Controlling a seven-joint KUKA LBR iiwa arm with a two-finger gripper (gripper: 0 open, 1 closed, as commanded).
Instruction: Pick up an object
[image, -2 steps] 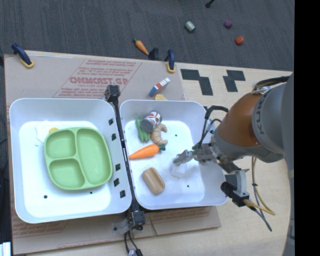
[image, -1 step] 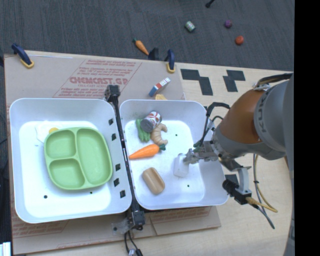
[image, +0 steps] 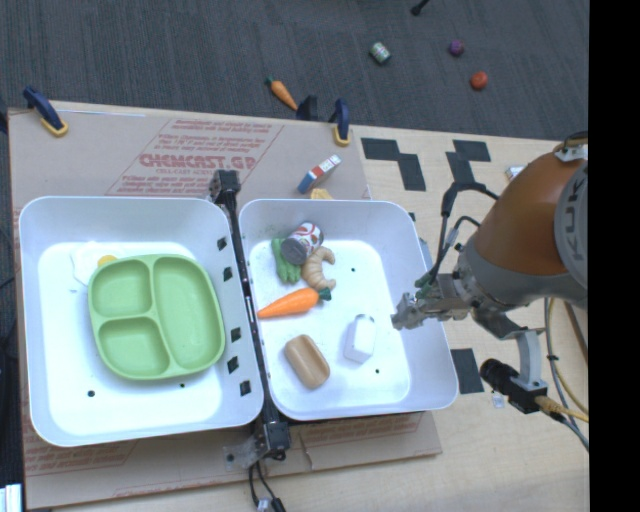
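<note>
The right bin (image: 420, 250) holds several small objects. An orange carrot (image: 290, 304) lies near its left wall. A brown bread roll (image: 307, 361) sits toward the front, and a white block (image: 360, 338) rests just right of it. At the back are a silver and red can (image: 302, 243), a green vegetable (image: 285, 260) and a tan curved piece (image: 319, 270). My gripper (image: 407, 312) hangs at the bin's right rim, a short way right of the white block, and nothing shows in its grasp.
The left bin (image: 40, 400) carries a green divided plate (image: 155, 315). A black clip divider (image: 238, 300) runs between the bins. A small blue and white item (image: 318, 175) lies on the cardboard behind the right bin. Cables (image: 560, 390) trail at the right.
</note>
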